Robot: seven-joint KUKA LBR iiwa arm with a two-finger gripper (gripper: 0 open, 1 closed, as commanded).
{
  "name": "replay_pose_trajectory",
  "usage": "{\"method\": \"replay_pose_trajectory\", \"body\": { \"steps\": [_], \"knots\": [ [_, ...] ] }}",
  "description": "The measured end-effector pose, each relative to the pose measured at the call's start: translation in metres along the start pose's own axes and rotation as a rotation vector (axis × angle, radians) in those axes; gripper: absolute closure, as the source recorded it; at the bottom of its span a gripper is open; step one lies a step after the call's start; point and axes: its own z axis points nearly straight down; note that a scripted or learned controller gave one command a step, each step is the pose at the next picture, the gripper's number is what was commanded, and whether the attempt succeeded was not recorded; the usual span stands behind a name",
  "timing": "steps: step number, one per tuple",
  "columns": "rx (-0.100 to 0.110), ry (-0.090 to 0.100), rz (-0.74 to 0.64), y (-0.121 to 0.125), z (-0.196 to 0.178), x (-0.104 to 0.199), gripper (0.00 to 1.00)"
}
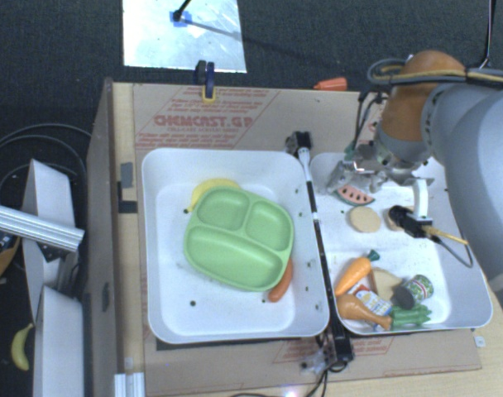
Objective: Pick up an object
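2 shallow white bins sit side by side on the bench in the camera view: left bin (175, 306), right bin (455, 281). The grey arm (475, 139) enters from the right.

Progress:
- The gripper (355, 176) is low in the far left corner of the right bin, directly over a watermelon slice (356, 194). Touching or just clear: cannot tell.
- Gripper spread or pressed together: cannot tell from this slant.
- The slice looks to be lying on the bin floor, and nothing is visibly raised.
- Judgement: the gripper is down at 1 candidate, the grasp is unconfirmed and the lift is not yet done.

Materials and shapes:
- Bins: smooth, glossy plastic with rounded corners.
- Slice: small toy wedge, pink-red face, dark seeds, pale rind.
- Near it, a flat tan round biscuit (366, 219), matte.
- Near side of the right bin holds a crowded heap: tapered orange carrot (353, 275), glossy drumstick (363, 304), short labelled can (417, 288).
- Left bin: green divided plate (235, 238) with 3 compartments, smooth moulded plastic. It lies over a yellow piece (206, 190), with an orange-red sausage (280, 286) against its near edge.
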Motion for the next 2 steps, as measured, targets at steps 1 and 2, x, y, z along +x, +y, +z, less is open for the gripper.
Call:
{"method": "replay_pose_trajectory", "body": {
  "steps": [1,2],
  "knots": [
    [0.001,0.000,0.000,0.0012,0.0000,-0.0016,0.00],
    [0.003,-0.001,0.004,-0.0049,0.0008,-0.0091,0.00]
  ]
}}
